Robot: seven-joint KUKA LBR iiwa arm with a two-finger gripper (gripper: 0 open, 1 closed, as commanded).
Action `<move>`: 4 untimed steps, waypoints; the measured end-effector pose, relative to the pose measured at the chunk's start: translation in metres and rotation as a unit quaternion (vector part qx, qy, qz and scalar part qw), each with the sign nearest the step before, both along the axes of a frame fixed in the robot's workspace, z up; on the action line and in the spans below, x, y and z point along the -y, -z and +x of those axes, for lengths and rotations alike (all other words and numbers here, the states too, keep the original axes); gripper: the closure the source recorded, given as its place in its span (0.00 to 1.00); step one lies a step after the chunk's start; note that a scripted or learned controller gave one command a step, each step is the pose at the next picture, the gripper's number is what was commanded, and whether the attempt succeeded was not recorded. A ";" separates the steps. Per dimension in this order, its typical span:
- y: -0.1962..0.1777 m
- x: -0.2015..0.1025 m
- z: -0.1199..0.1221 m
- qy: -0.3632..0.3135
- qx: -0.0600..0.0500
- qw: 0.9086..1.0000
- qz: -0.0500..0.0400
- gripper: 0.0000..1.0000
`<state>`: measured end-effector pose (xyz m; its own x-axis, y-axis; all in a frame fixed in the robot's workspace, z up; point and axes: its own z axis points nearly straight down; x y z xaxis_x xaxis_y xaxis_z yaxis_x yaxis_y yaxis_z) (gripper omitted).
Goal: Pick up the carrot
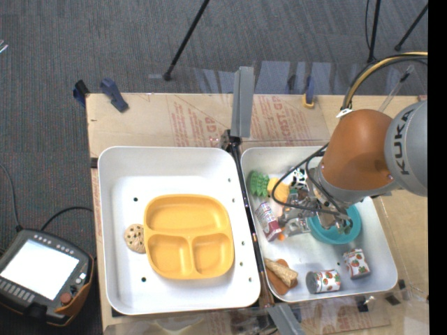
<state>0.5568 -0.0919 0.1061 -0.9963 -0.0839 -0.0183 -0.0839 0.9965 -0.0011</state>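
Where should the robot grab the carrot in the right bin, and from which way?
Only a small orange end of the carrot shows, beside the gripper and the pink-and-white packet. It is probably best to come straight down and pinch across its narrow width, because the packet crowds one side and the teal bowl sits on the other. The rest is hidden.

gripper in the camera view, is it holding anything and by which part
Cannot be told. The gripper is low in the right bin, beside a small orange piece that may be the carrot, but the arm and cables hide any grasp.
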 end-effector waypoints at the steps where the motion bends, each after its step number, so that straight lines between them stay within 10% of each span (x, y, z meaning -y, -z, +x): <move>1: -0.078 0.067 0.008 0.034 -0.005 0.999 -0.001 1.00; 2: -0.002 0.027 0.041 0.139 0.000 0.990 0.001 1.00; 3: 0.002 0.026 0.039 0.139 -0.003 0.990 0.002 0.00; 4: 0.005 -0.004 0.052 0.174 0.007 0.985 0.004 0.00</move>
